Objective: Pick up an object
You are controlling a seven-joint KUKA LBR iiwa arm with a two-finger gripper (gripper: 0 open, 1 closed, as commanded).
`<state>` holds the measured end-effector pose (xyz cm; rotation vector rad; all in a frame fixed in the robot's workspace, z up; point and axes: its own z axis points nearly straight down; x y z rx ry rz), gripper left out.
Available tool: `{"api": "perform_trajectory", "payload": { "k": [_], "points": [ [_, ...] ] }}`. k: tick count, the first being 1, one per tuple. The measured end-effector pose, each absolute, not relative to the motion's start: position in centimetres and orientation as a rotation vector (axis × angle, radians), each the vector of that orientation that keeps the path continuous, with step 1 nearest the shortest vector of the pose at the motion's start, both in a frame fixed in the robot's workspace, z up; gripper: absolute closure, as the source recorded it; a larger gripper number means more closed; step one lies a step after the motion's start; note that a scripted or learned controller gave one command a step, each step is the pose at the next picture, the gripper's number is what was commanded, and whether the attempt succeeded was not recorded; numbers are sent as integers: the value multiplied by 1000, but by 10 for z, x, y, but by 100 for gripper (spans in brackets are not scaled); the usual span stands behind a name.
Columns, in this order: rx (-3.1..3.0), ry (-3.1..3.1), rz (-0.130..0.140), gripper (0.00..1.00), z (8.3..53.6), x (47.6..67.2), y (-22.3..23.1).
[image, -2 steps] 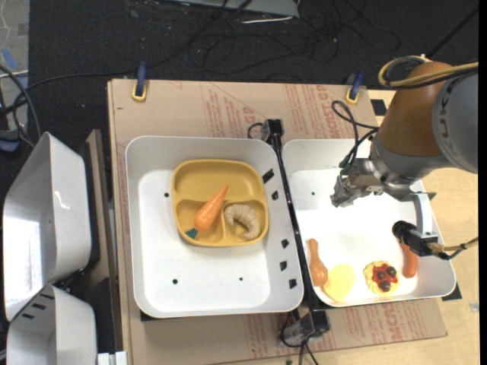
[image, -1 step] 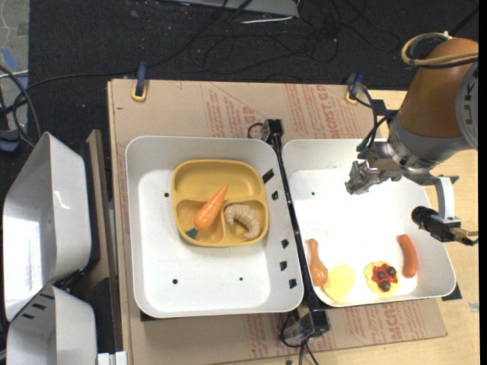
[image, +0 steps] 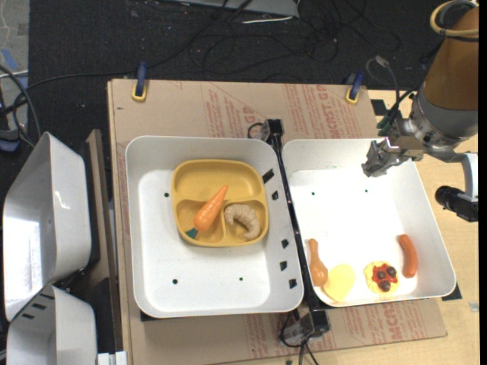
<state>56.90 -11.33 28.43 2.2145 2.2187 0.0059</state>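
Toys lie along the right bin's (image: 358,204) front edge, so we should carry the jaws (image: 378,160), their state unclear to us, from its back edge down over the sausage (image: 409,255).

Red print on the cardboard sheet (image: 228,101) — upside down, perhaps unreadable.

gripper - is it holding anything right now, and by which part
Nothing is held. The gripper hangs over the far edge of the right bin, with no object between its fingers.
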Motion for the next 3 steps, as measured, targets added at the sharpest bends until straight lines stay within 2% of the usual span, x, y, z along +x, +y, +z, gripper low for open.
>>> {"api": "perform_trajectory", "payload": {
  "k": [2,3],
  "points": [
    [2212,2231,2,100,285,576,-3],
    [2213,2233,-1,100,268,579,59]
  ]
}}
